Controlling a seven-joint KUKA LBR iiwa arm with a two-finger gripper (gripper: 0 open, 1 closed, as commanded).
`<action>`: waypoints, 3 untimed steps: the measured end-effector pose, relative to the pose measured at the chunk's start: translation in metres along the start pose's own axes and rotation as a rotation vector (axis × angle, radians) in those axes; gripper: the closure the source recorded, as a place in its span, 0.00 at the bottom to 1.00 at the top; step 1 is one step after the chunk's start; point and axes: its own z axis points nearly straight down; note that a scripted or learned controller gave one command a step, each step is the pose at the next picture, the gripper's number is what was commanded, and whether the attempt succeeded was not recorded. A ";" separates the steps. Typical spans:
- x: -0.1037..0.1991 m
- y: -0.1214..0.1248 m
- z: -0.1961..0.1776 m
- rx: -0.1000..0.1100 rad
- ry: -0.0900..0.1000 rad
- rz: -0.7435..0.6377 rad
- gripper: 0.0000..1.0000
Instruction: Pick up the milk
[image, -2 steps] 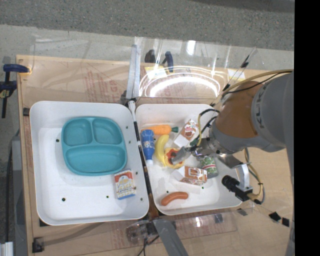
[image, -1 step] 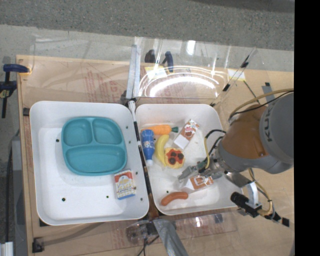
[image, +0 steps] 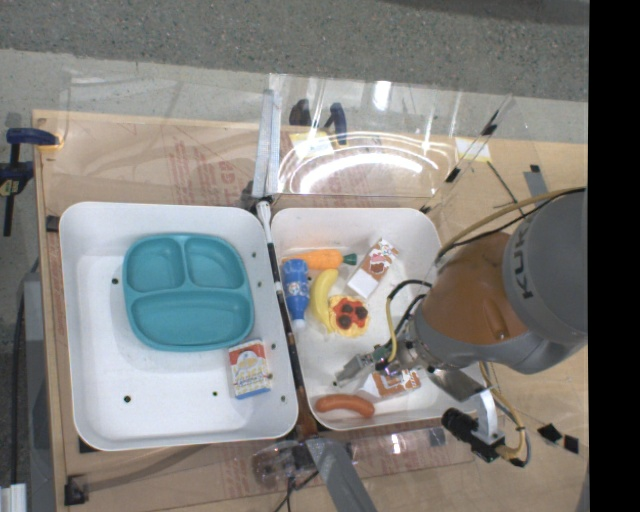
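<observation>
1. Camera view looks down on a wooden worktop (image: 150, 160) that bears two white bins side by side, a left bin (image: 90, 400) and a right bin (image: 420, 225).
2. A grey arm (image: 545, 270) with an orange band (image: 480, 295) reaches in from the right, over the right bin's near right corner.
3. Its gripper (image: 362, 366) hangs low over that bin, just beside a small red and white carton (image: 395, 382) and above a sausage (image: 344, 405).
4. I cannot tell whether the fingers are spread or pressed together; they are too small and blurred, and nothing shows plainly between them.
5. Which thing is the milk is uncertain: a carton (image: 250, 369) lies in the left bin, near its front right, just below a teal divided plate (image: 188, 290), and another carton (image: 378, 260) lies at the back of the right bin.
6. Also in the right bin, from left: a blue bottle (image: 295, 290), a carrot (image: 325, 259), a banana (image: 323, 297) and a pizza slice (image: 348, 313), all close together.
7. A clear plastic tray (image: 360, 170) stands behind the right bin.
</observation>
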 end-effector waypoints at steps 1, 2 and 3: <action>-0.025 -0.004 -0.001 -0.003 -0.004 -0.377 0.00; -0.065 0.047 -0.038 -0.002 -0.003 -0.181 0.00; -0.043 0.086 -0.091 -0.003 -0.001 0.207 0.00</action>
